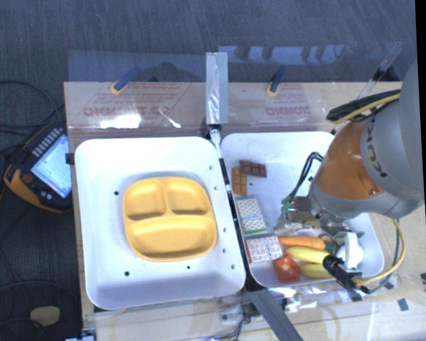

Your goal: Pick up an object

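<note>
The right bin (286,147) holds several small items. A brown chocolate bar (253,169) and an orange wafer (238,180) lie at its far left. A checkered card (250,215) and a red-and-white packet (263,248) lie along its left wall. A carrot (301,242), a yellow banana (308,255) and a red fruit (287,268) sit at the near side. My gripper (306,215) hangs low over the bin's middle, just above the carrot, largely hidden under the orange wrist (345,173). I see nothing held in it.
The left bin (98,161) carries a yellow divided plate (170,217). A raised ridge (227,194) separates the two bins. A teach pendant (46,171) with cables lies on the floor left of the bench. A black cable (359,107) runs over the arm.
</note>
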Motion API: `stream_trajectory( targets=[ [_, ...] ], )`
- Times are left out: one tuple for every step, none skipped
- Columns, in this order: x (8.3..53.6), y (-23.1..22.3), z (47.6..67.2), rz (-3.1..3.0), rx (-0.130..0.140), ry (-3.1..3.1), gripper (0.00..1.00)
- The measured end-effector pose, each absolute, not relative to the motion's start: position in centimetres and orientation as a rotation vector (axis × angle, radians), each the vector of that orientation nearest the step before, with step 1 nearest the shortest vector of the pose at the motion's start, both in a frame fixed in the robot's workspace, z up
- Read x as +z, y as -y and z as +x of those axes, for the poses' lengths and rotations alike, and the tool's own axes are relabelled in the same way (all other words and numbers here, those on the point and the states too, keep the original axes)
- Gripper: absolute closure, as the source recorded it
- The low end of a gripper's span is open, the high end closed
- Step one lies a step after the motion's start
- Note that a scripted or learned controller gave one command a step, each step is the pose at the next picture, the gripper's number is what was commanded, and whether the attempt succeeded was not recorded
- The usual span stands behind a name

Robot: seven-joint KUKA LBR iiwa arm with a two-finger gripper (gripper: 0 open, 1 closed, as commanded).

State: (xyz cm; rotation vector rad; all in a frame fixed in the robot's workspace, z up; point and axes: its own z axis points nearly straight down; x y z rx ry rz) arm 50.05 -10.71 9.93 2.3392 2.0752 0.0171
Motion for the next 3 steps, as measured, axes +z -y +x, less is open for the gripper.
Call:
stream_trajectory(
  targets=[
    [19.5,10.2,49.0,2.549,-0.008,-1.837,1.0],
    [19.5,10.2,49.0,2.549,-0.008,-1.837,0.0],
    [10.2,16.1,50.1,2.576,0.002,-1.808,0.0]
  ],
)
